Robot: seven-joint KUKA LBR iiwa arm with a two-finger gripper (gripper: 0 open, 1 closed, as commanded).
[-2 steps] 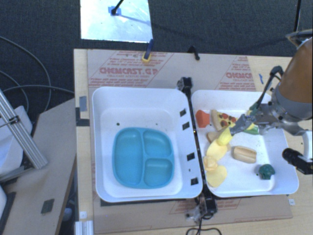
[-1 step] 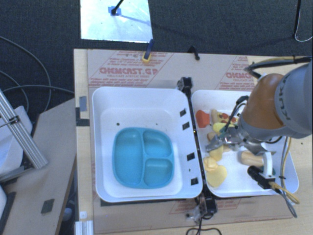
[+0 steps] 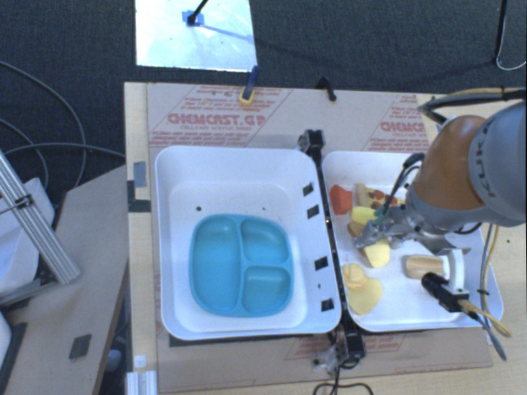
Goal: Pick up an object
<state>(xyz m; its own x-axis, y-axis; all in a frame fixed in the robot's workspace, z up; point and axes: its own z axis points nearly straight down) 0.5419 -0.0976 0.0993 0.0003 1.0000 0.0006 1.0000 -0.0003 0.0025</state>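
At the left of the frame the worktop (image 3: 99, 212) carries the left bin (image 3: 177, 171), and in it sits a blue tray (image 3: 241, 263) with three compartments, well apart from the action. Right of the divider, the right bin (image 3: 346, 167) holds the small objects: a red piece (image 3: 340, 198) near its upper left, a yellow piece (image 3: 363, 216) just beside that, a pale yellow chunk (image 3: 378, 255) in the middle, two flat yellowish pieces (image 3: 361, 288) toward the lower left corner, and a tan block (image 3: 422, 266) further right. The tool (image 3: 375, 233) hangs low over the middle of this bin, right above the pale chunk and next to the yellow piece; I cannot tell how it is set, nor whether anything is in it. The grey arm (image 3: 486, 171) with its orange band (image 3: 445, 171) fills the right edge of the frame.

The step in hand looks like the descent onto a target, probably the pale chunk. To do it well, centre over that one piece, keep off the neighbouring yellow piece, close squarely across it, then lift straight up.
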